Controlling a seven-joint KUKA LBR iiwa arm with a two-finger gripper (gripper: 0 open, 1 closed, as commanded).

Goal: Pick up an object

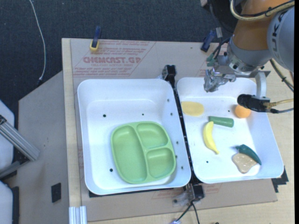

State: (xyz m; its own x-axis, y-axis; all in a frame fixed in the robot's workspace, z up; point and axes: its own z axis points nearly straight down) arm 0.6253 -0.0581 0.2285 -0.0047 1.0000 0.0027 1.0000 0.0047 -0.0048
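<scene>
Lying nearest the camera in the right bin (271,164) are a tan, bread-like piece (244,163) and a dark teal item (248,152) that touches its upper edge. Just beyond them, toward the bin's middle, a yellow banana (210,137) lies lengthwise, and a green cucumber-like stick (221,121) sits crosswise at its far end. A pale yellow disc (192,108) rests a little farther back, close to the divider between the bins, while an orange ball (241,111) sits near the right wall beside a black fitting. In the left bin (88,125), a green divided plate (142,151) lies flat toward the near side. At the far end of the right bin hangs the gripper (213,84), with nothing between its tips; whether its tips are apart or together cannot be told.
</scene>
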